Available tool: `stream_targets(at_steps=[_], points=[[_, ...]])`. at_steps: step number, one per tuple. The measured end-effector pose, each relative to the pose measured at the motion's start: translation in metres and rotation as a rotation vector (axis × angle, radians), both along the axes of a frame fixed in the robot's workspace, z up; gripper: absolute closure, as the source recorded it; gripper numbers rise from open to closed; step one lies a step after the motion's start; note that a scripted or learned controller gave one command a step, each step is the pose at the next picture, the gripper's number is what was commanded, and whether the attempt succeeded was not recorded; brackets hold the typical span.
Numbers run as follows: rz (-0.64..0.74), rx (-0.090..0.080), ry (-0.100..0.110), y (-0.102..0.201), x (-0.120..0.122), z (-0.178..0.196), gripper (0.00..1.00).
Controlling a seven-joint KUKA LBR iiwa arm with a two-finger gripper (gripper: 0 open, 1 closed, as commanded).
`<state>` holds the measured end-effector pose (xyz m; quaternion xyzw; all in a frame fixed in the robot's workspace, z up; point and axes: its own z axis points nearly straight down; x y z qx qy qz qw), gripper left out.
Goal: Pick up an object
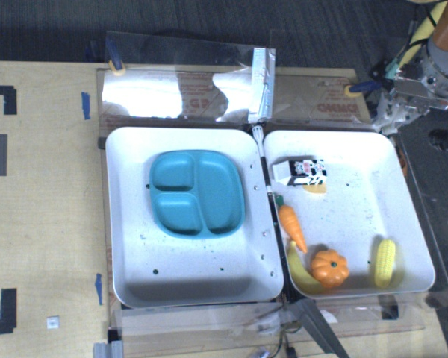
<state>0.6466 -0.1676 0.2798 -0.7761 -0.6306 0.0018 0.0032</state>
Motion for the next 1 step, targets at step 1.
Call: stream_targets(at_steps=[1], points=[[0.197, -0.003, -0.009, 0.0240, 0.0209, -0.0091, 1.00]])
